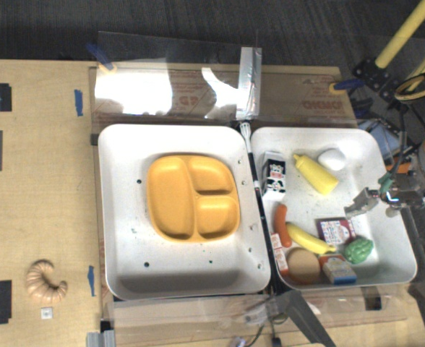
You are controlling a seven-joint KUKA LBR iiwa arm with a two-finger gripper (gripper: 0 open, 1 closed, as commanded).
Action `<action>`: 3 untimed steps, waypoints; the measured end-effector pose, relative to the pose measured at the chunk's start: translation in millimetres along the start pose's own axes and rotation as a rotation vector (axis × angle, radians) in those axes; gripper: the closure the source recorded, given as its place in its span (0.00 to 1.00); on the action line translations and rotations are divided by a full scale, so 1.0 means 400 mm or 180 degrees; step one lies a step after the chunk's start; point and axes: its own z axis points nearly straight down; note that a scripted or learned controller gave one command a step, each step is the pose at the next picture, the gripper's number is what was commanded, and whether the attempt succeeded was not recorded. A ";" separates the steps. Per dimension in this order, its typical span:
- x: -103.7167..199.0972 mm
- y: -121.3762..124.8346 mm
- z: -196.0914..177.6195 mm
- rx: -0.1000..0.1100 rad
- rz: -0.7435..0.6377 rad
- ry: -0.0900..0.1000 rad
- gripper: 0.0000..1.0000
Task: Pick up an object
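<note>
The right bin [357, 137] holds several toy items. A yellow mustard bottle [316, 173] lies beside a white egg-like ball [332, 159], with a black-and-white milk carton [274, 173] to their left. Toward the front are an orange carrot [280, 219], a banana [308, 238], a red box [336, 230], a green broccoli [358, 249], a brown potato [303, 264] and a small blue-edged box [339, 270]. My gripper [364, 201] reaches in from the right edge and hangs over the bin's right side, just above and right of the red box. Nothing shows in it.
The left bin [118, 215] carries a yellow divided plate [193, 196]. On the wooden bench at the far left lies a tan curled toy [46, 280]. A clear plastic sheet [169, 85] and cardboard stand behind the bins. Cables and a yellow pole [408, 24] sit at the upper right.
</note>
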 end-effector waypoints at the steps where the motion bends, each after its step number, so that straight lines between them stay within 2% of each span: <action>1: -0.103 -0.010 -0.016 -0.0009 0.0482 -0.0007 0.00; 2: -0.100 -0.016 0.256 0.0021 0.0290 0.0007 0.00; 3: -0.029 0.151 0.323 -0.0035 0.0313 -0.0005 0.00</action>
